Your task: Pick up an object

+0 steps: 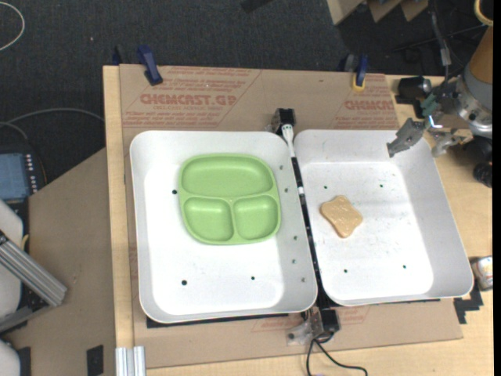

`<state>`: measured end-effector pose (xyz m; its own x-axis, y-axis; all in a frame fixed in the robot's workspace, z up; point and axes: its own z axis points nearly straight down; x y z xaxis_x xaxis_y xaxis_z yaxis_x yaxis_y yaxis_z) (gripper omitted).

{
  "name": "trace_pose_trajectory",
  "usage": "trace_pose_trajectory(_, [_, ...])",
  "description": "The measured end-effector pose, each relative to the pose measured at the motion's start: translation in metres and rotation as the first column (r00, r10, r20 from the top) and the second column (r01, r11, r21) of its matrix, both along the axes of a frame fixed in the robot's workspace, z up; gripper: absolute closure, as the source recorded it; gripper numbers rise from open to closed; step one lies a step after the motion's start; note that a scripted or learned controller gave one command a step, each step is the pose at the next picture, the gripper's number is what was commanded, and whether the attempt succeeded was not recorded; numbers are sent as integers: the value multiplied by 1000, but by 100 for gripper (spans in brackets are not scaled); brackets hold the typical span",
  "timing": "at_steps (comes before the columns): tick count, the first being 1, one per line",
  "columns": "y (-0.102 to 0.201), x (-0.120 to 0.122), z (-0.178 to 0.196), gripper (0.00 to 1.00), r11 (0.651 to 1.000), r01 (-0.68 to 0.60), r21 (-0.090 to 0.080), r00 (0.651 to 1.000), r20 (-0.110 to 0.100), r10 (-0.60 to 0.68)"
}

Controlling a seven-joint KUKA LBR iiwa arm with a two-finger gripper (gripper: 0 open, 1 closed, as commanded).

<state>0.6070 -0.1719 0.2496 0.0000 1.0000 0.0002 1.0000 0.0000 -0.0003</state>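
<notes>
Gripper (409,138) blurred – arm cut off, right

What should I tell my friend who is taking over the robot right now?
Gripper: above the top right corner of the right bin, holding nothing.
Things: a tan bread-like piece lies in the right bin, left of its middle. A green divided plate sits in the left bin.
Done: nothing picked up yet.
Left: reach down, grab one object, lift it.
</notes>
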Motion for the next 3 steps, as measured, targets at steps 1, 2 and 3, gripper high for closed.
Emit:
trace_pose_trajectory(1, [55,-18,244,0,1000,-5,-4,1000,23,5])
trace_pose_trajectory(2, [16,-54,290,0,1000,5,-5,1000,11,-5])
trace_pose_trajectory(3, [102,-81,287,0,1000,-9,3,1000,0,9])
